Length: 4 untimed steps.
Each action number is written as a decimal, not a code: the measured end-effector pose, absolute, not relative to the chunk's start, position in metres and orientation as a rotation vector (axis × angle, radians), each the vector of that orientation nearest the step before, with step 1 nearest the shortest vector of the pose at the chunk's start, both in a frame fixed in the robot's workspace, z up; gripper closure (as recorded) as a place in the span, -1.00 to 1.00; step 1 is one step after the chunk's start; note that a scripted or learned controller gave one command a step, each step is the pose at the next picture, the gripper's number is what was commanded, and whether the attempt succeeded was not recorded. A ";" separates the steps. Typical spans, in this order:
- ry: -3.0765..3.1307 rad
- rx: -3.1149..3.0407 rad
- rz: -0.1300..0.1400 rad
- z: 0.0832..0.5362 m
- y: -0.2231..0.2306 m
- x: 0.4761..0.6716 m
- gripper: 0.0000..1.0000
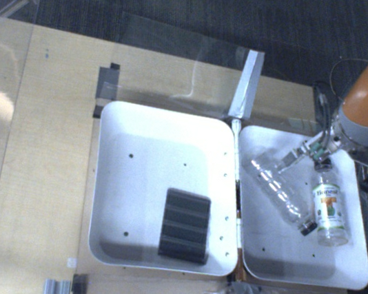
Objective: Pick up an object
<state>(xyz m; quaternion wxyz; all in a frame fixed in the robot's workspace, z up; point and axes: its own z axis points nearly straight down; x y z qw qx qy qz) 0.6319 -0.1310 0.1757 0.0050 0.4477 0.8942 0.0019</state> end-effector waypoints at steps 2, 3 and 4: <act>2.939 1.075 0.003 0.208 -0.180 0.622 -1.00; 2.974 0.985 0.002 0.169 -0.205 0.629 -1.00; 3.052 0.689 0.002 0.204 -0.204 0.656 -1.00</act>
